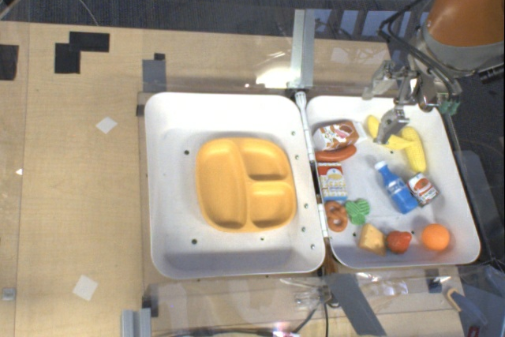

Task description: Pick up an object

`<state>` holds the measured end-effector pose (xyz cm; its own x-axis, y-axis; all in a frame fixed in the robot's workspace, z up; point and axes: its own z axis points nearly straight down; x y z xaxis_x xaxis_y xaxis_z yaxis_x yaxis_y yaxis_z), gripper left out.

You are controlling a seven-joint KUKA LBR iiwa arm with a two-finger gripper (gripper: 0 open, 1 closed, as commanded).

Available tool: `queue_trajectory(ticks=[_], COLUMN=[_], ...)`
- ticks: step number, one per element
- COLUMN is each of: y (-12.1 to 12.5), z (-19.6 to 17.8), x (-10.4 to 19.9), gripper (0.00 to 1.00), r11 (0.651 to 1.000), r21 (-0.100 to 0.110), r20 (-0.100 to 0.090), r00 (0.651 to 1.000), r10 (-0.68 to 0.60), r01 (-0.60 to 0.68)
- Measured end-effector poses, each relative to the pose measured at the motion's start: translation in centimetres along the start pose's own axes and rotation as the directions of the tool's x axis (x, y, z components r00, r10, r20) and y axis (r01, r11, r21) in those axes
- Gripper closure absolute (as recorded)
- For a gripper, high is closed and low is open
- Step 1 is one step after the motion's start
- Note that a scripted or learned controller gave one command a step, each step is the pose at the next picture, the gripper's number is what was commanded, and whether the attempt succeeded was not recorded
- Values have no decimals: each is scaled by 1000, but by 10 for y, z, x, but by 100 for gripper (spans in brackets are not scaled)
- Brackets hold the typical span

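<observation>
Fingers point(389, 125) hang over the right bin point(465, 201), can't tell if they're spread or pinched; banana point(412, 144) just beside them runs diagonally, upper-left to lower-right.

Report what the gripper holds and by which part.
Nothing is visibly held. The gripper hangs over the right bin, beside the yellow toy; nothing shows between its fingers.

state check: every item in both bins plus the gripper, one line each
gripper: above right bin, over the banana
yellow tray: right way up, in left bin
banana: lying flat, partly under gripper
blue bottle: on its side
small can: on its side, beside the bottle
orange: resting at bin's near corner
tomato: beside the orange
pretzel: flat by the divider
</observation>
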<state>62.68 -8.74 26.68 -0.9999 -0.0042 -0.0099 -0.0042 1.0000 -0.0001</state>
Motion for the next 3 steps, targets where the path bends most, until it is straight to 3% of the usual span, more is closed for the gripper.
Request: queue_trajectory(ticks=[1,2,3], y=[-25,-27,-27], z=[155,173,155], x=[-21,2,-4], gripper=[0,0,100], r11=[984,895,898], r21=[0,-3,-8], r20=[-13,14,31], r00=[984,895,897], r10=[178,447,441], r01=[-178,-447,-441])
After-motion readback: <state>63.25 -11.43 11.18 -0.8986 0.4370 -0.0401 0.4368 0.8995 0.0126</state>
